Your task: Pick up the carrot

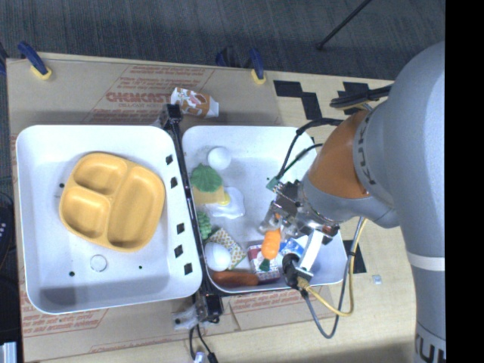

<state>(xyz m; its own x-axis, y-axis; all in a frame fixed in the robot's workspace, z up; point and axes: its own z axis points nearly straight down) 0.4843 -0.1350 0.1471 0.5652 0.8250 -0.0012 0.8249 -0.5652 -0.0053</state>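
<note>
We see the carrot [270, 245] in the right bin [249, 138], towards the near rim at the bottom of the camera view. It is a short orange piece with a green tuft at its lower end. The gripper [276, 225] sits directly above it in the view, so close that its tip meets the carrot's upper end. From this slant we cannot tell whether the pincer is released, clenched, or has the carrot in it. The grey arm [355, 165] comes in from the right over the bin's right wall.

Left of the carrot a brown-red sausage [236, 280] lies along the near rim, and a white ball [218, 256] rests just beside it. Further up the same bin we find a green toy vegetable [205, 178] touching a yellow piece [214, 197]. A second white ball [218, 157] lies near the far wall, well apart from the carrot.

The left bin [30, 203] holds a yellow divided tray [113, 200]. A small packet [193, 102] lies on the cardboard [136, 89] behind the bins.
</note>
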